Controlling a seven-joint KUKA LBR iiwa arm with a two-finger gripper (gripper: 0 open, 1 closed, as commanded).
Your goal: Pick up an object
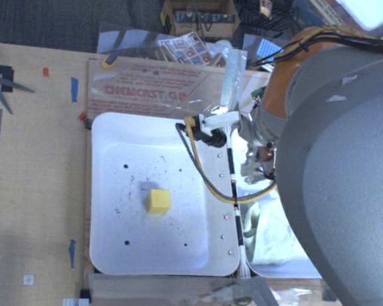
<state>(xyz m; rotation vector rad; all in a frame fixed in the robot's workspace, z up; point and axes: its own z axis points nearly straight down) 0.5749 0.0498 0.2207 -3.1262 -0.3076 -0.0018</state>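
Your target, the yellow block (159,201), sits alone near the middle of the left bin (112,142), squarish with no clear long axis. The gripper (257,163) hangs over the seam between the two bins, so the block lies well off to its left and a little nearer the camera. You cannot tell the gripper's state.

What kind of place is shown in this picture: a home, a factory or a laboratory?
Most likely a robotics laboratory. A large grey robot arm leans over a shallow white bin that holds one yellow block, on a wooden bench marked with blue tape, with cables and boxes behind.
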